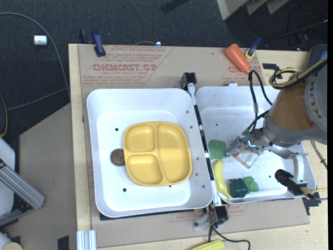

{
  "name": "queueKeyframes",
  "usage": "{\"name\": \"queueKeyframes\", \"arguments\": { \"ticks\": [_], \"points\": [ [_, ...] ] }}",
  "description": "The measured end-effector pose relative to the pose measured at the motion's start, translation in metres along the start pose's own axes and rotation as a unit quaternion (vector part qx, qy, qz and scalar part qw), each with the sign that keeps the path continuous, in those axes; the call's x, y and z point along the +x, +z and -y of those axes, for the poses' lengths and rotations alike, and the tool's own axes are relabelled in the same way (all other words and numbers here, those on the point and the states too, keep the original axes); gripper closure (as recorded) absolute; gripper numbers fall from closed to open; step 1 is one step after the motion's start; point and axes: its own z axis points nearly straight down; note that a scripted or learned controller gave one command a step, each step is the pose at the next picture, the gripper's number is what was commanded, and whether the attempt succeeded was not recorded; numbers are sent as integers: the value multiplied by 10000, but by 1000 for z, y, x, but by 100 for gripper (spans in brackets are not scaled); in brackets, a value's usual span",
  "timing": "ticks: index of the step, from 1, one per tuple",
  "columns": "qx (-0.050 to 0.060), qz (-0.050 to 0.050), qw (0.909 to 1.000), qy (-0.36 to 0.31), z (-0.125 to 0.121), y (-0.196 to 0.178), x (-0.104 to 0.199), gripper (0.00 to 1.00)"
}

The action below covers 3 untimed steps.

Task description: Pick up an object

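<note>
camera view | gripper (244,151) state unclear, blurred | brown object (117,157) half-hidden by yellow plate (156,153)

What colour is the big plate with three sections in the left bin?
The plate is yellow, seen clearly in the camera view.

Bins I reach into: two, left bin (99,139), right bin (229,100)
Yellow plate (156,153): one
Banana (219,178): one
Green items: three (216,149) (239,188) (251,183)
Brown disc (117,157): one

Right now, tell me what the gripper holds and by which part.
Cannot be told. The gripper is low in the right bin, near a green block and a banana.
</note>
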Motion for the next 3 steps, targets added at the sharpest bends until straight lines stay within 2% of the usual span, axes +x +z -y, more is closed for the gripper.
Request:
{"name": "queueKeyframes", "arguments": {
  "ticks": [1, 2, 3],
  "points": [
    [-3, 4, 10000, 3, -28, 0, 19, 0],
    [18, -4, 10000, 8, -4, 0, 26, 0],
    [0, 9, 10000, 10, -19, 0, 1, 0]
  ]
}}
